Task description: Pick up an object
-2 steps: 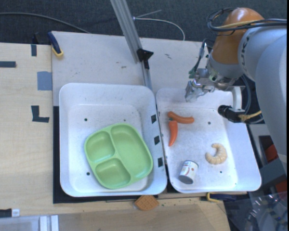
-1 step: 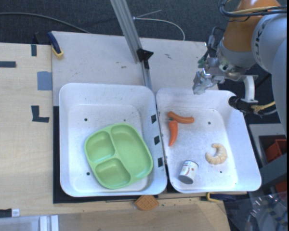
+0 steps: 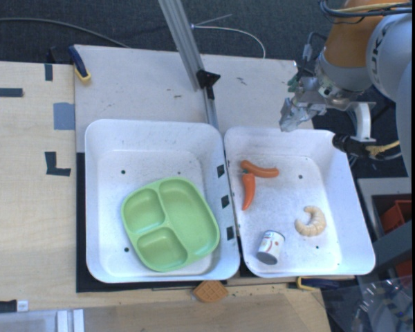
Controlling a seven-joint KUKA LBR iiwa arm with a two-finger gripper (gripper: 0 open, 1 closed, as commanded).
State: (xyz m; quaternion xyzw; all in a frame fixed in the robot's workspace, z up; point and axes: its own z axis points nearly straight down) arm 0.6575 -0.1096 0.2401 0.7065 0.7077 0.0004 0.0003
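Carrots, two small orange ones touching in a crooked pair, lie in the right bin nearest the gripper, which hovers over that bin's far rim; whether it is wide or narrow I cannot tell. They look light, stiff and smooth, best pinched across the middle. Farther from the gripper lie a croissant and a small can, its label too blurred to read.

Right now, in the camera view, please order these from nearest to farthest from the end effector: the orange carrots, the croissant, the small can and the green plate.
Measured from the end effector, above the right bin's far edge:
1. Orange carrots, far left part of the right bin.
2. Croissant, right side of that bin.
3. Small can, near edge of that bin.
4. Green plate, in the left bin.
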